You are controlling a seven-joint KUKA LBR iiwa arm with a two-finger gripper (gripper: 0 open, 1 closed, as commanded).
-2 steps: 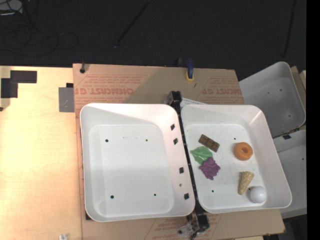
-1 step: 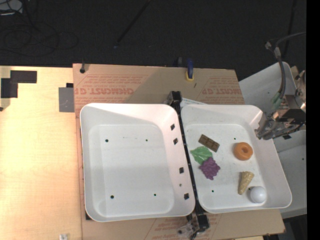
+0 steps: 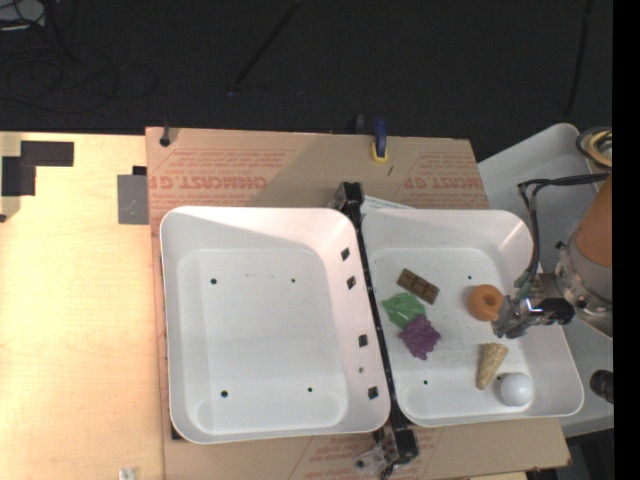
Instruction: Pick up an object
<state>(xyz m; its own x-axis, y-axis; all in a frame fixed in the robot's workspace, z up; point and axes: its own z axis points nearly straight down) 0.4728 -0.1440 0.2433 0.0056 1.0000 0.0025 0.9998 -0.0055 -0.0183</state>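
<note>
The end effector [image 3: 508, 320], grip state unclear, hangs beside the orange ring [image 3: 486, 302]; nothing lifted yet, pick remains.

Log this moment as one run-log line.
hand: right bin, beside orange ring | grasp: none seen | also there: brown bar, green piece, purple cluster, cone, white ball

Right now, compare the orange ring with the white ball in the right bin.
The orange ring is orange with a hole in its middle; the white ball is plain white and solid. The ring lies close beside the tool; the ball sits nearer the bin's front corner. Both rest in the right bin.
</note>
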